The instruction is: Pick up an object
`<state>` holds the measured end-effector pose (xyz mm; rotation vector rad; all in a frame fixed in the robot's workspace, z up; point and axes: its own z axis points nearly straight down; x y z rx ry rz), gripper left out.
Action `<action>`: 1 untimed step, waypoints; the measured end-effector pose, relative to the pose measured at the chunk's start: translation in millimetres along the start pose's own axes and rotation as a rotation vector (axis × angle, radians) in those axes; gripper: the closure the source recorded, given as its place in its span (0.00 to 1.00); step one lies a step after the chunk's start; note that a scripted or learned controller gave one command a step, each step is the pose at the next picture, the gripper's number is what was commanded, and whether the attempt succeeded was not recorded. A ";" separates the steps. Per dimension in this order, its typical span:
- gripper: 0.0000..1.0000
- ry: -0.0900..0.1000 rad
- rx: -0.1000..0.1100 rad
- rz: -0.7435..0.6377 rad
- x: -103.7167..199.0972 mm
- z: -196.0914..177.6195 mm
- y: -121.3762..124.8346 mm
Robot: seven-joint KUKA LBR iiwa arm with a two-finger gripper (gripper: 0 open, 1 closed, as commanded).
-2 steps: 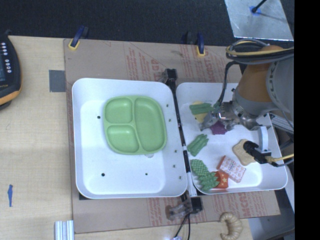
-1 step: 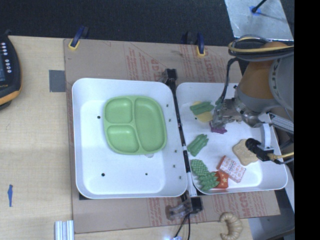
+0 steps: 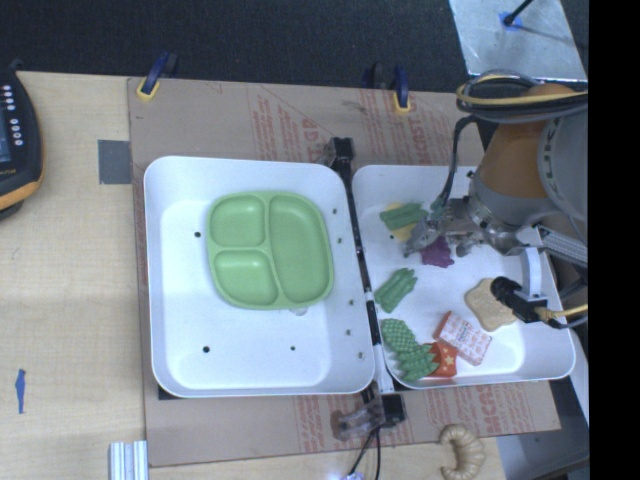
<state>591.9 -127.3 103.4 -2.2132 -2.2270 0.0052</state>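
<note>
Counting two white bins (image 3: 170, 368) — one green plate (image 3: 270, 248), three green toys (image 3: 396, 288).

Robot lab; clamped bench (image 3: 80, 268), bins (image 3: 180, 368)

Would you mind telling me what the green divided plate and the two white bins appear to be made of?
The green divided plate looks like moulded plastic with a matte finish: uniform pale green, soft rounded ridges between its three compartments, no sharp glare. The left white bin and right white bin also look like plastic, smooth and slightly glossy, with rounded corners and thin rims; coated metal cannot be ruled out.
</note>
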 end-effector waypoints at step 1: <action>1.00 0.000 0.001 -0.001 -0.9 -10.8 0.2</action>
